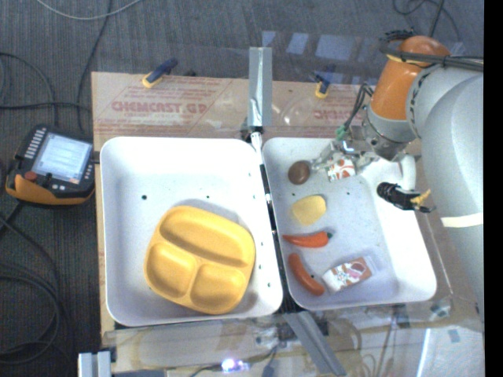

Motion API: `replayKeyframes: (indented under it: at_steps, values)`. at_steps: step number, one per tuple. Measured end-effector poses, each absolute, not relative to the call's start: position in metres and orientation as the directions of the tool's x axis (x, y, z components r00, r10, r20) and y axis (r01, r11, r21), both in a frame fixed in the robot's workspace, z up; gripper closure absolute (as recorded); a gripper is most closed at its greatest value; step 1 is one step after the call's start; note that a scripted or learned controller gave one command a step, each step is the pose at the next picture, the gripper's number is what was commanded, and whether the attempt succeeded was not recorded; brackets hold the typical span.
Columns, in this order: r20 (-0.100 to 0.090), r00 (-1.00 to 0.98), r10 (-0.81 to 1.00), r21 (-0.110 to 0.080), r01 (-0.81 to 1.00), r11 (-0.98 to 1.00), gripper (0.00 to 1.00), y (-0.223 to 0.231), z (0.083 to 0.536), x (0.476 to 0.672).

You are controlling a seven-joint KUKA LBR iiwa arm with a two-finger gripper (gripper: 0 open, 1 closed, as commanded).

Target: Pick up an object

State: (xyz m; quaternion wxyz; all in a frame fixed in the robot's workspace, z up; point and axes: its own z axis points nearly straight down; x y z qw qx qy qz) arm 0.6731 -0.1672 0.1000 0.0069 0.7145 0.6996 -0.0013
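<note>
Hand [339, 163] low over red-and-white packet [341, 169] in right bin [409, 265], grip state unclear.

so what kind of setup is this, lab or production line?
Most likely a robotics lab bench for pick trials, not a production line. Two shallow white bins hold toy food such as a yellow divided tray and a plastic chili, a teach pendant lies beside the bench, and loose cables run across the carpet.
</note>
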Motion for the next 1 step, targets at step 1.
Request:
replayKeyframes:
  at_steps: [1]
  values:
    - [-0.003,0.203,0.979,-0.005,0.979,-0.203,1.00,-0.0991,0.2108,0.6688]
